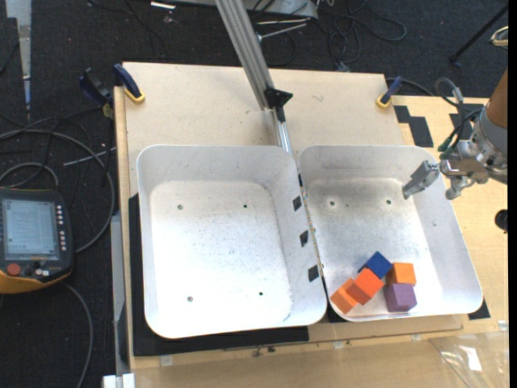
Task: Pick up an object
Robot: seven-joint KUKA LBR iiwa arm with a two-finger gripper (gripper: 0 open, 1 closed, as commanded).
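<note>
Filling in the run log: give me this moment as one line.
arm: at right bin's right rim | tool: above bin, holds nothing | blocks: blue, orange, purple clustered front corner | pick: not done

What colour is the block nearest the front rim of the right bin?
Purple. The purple block sits below a small orange one, seen in the camera view.
</note>
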